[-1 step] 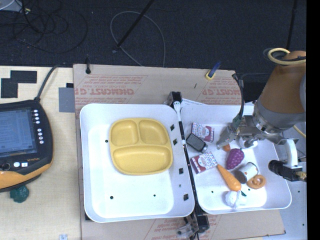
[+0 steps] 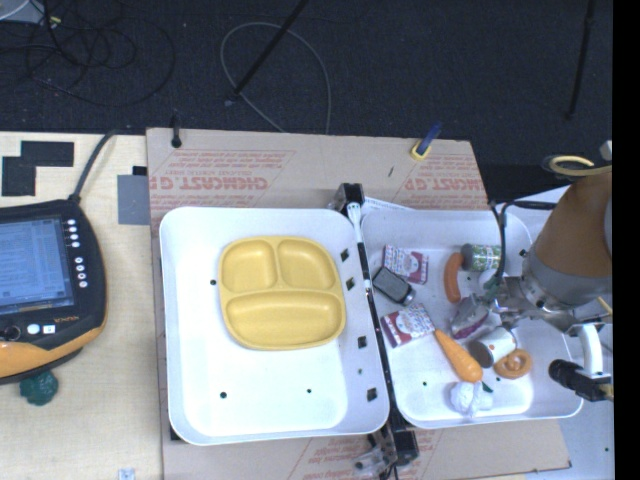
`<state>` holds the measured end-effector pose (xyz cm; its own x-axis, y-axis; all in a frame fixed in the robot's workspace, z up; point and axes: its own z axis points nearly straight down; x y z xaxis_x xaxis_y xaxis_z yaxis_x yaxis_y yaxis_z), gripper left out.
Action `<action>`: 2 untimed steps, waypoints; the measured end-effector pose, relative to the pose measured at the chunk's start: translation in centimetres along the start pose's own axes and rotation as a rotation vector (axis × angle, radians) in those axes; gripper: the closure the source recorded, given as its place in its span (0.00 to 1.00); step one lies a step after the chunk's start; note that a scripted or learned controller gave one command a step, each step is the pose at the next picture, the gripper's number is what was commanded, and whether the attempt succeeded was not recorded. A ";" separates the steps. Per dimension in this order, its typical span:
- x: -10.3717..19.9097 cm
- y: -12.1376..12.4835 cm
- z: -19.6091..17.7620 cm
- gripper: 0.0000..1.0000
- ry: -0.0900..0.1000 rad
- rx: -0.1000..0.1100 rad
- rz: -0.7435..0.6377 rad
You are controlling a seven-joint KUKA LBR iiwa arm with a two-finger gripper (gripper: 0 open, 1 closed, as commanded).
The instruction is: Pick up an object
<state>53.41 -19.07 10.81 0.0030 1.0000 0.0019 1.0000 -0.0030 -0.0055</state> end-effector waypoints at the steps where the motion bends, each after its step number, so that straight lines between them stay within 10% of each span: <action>1: 3.8 6.1 2.1 0.00 0.000 -0.004 -0.003; 2: 3.7 10.5 2.2 0.00 0.002 0.020 -0.007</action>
<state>63.92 -15.40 8.56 -0.0035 1.0000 0.0042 0.9997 0.0036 -0.0259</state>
